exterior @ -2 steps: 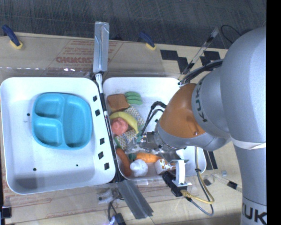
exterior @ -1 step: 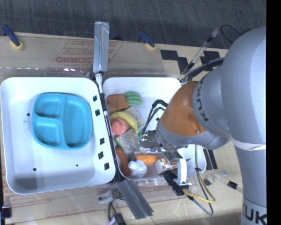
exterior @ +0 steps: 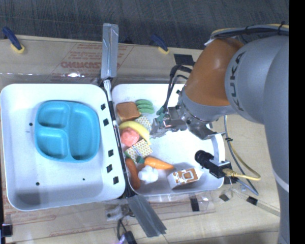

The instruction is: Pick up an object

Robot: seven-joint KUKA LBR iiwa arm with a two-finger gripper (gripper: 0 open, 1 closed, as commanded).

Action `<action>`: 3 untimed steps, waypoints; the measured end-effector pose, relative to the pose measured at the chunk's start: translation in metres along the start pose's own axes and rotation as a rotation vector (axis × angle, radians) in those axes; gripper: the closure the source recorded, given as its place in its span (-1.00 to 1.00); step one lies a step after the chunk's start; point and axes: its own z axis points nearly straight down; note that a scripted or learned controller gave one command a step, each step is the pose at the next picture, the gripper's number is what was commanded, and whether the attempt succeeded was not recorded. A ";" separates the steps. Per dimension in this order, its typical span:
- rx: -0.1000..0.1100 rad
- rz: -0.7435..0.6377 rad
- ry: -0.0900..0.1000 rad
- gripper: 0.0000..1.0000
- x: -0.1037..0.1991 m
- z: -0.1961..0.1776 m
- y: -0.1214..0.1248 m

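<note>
I see my hand low in the right bin, beside the toy food heaped along its left wall; I cannot tell its grip. The carrot lies below that heap, the small carton just right of it. A blue tray fills the left bin

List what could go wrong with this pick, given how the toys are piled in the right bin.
1. The toys are crowded against the right bin's left wall: the gripper may catch the banana and checkered block together, or neither.
2. A push could knock the carrot or bread slice aside.
3. The divider leaves little room there.
</note>
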 end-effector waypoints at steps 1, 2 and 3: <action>0.002 0.001 0.000 -1.00 0.000 0.001 0.000; 0.004 -0.090 0.001 -1.00 -0.004 0.047 -0.036; 0.000 -0.171 0.000 -1.00 -0.032 0.145 -0.039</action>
